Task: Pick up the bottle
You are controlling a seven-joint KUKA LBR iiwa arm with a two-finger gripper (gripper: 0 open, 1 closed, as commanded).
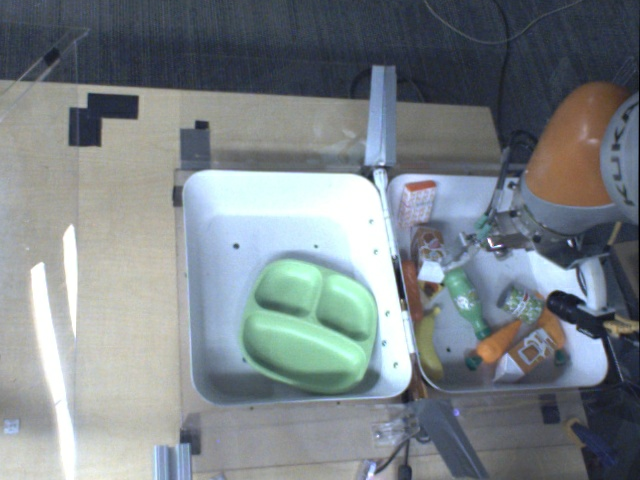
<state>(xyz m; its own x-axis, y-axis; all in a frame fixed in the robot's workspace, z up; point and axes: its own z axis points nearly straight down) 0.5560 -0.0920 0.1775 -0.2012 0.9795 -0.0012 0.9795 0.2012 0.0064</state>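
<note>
Pale wood makes up the bench [110, 298], carrying two shallow white bins side by side. The left bin [215, 218] holds a green divided tray [310, 323] lying toward its near right corner, with bare floor along the far and left walls. The right bin [455, 193] is crowded at its near end, open only by its far wall. The arm [580, 158] leans in over the right rim, part of "KUKA" readable. An orange-and-white carton [417, 205] stands at the far left corner; its print is too small to read. The gripper [484, 238] hangs low mid-bin; I cannot tell how its tips stand. The green bottle [465, 303] lies tilted just beside and nearer than it, between a banana [428, 343] and a carrot [497, 340].
</note>
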